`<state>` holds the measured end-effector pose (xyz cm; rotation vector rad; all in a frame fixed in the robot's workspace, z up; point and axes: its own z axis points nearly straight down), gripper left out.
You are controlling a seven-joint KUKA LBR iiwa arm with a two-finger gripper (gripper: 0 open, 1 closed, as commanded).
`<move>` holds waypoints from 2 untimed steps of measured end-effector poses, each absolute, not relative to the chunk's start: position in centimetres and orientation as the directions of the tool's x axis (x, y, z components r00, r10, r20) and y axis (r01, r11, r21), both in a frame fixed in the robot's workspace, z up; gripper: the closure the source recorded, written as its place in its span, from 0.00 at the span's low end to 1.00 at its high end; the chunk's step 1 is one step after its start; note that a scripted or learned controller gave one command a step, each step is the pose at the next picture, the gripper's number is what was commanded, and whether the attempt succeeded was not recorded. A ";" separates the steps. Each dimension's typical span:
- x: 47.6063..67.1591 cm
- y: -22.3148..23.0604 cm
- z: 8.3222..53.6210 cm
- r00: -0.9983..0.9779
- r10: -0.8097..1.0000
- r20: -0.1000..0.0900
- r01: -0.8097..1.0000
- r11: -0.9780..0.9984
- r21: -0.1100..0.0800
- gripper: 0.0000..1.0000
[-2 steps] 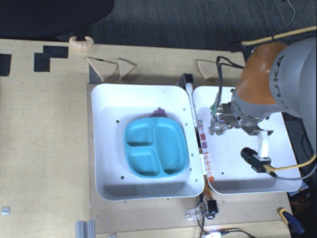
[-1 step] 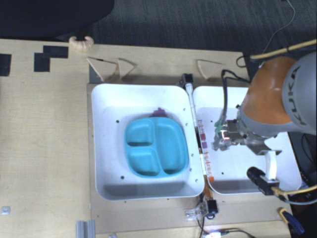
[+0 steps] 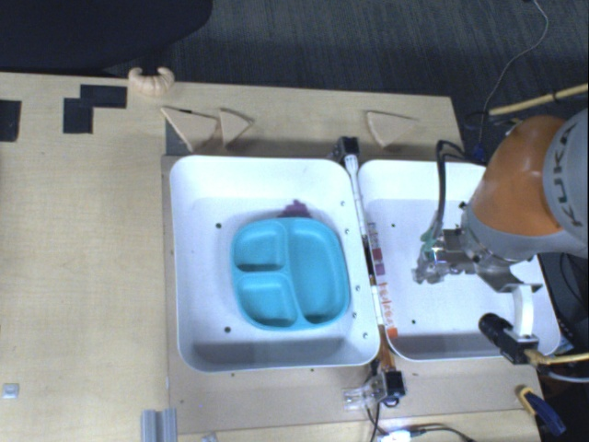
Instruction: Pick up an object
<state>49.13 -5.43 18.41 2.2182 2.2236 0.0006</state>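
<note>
A light blue divided plate (image 3: 290,273) with three compartments lies in the left bin (image 3: 198,247). A small purple thing (image 3: 295,209) peeks out from behind the plate's far edge. My gripper (image 3: 431,267) hangs over the right bin (image 3: 405,330), near its middle, pointing left. The grey wrist and the orange band sit just to its right. I see nothing between its tips, and they are too small and dark to read.
A thin rod with red markings (image 3: 372,265) lies along the wall shared by the two bins. A black part (image 3: 504,336) of the arm overhangs the right bin's near right corner. Cables run along the bench's front edge.
</note>
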 end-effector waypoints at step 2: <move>48.7 4.1 21.0 -0.006 1.000 0.002 1.000 0.006 0.001 1.00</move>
